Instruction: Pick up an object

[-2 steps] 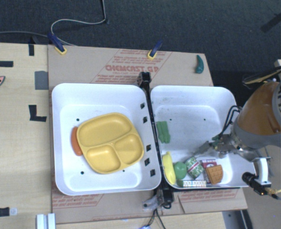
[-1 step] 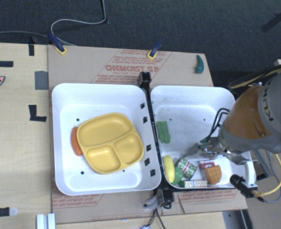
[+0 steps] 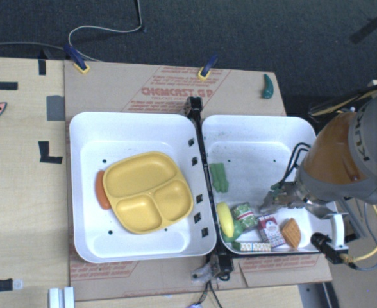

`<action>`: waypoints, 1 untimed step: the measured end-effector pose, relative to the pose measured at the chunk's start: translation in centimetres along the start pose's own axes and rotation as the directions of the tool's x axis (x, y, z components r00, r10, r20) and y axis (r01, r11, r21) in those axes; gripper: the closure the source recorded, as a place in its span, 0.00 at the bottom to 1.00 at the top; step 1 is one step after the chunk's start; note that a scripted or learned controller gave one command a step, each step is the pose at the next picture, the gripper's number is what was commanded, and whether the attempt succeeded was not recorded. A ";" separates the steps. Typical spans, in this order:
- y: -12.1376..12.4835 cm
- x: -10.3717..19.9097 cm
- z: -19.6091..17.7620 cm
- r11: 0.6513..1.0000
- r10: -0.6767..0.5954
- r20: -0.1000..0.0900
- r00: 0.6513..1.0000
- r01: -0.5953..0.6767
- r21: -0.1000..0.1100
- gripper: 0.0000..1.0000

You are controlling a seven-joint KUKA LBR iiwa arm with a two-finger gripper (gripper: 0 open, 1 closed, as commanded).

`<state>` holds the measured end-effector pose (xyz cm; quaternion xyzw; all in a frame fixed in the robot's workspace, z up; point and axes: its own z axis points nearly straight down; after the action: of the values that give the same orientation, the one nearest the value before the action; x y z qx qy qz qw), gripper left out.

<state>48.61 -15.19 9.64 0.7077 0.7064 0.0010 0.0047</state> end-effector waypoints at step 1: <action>0.0 0.0 0.0 1.000 0.000 0.000 1.000 0.000 0.001 0.00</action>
<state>48.58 -15.18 9.62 0.7077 0.7065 0.0008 0.0042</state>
